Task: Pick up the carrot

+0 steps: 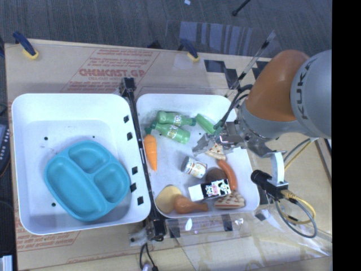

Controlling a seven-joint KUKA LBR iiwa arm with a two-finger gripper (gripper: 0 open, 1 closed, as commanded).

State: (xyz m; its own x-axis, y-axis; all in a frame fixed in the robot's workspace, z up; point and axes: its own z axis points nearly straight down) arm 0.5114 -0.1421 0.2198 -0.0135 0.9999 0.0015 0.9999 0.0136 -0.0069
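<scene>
The orange carrot lies lengthwise along the left wall of the right bin, its green top pointing to the far side. My gripper hangs low over the middle right of that bin, above a tan wedge-shaped piece. It is about a hand's width to the right of the carrot and not touching it. The grey arm with its orange band comes in from the right.
Two green bottles and a green piece lie beyond the carrot. A small can, a sausage, a black-and-white box, a pizza slice and a brown drumstick crowd the near right. A blue compartment plate sits in the left bin.
</scene>
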